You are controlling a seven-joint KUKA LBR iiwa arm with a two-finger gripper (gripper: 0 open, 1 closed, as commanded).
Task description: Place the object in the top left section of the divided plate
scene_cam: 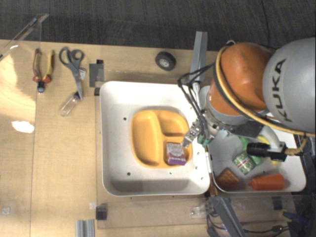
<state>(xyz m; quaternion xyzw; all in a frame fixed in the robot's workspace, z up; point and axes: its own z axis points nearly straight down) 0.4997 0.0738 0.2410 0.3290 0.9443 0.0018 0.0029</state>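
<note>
a robotics lab bench

a grey-and-orange kuka arm [256, 83] fills the right of the frame; on the wooden bench [54, 157], upper left, lie pliers [42, 69], scissors [74, 68] and a tape roll [165, 60] beside white bins [113, 132].

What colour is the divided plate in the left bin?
Yellow; the divided plate shows best in the camera view.
</note>
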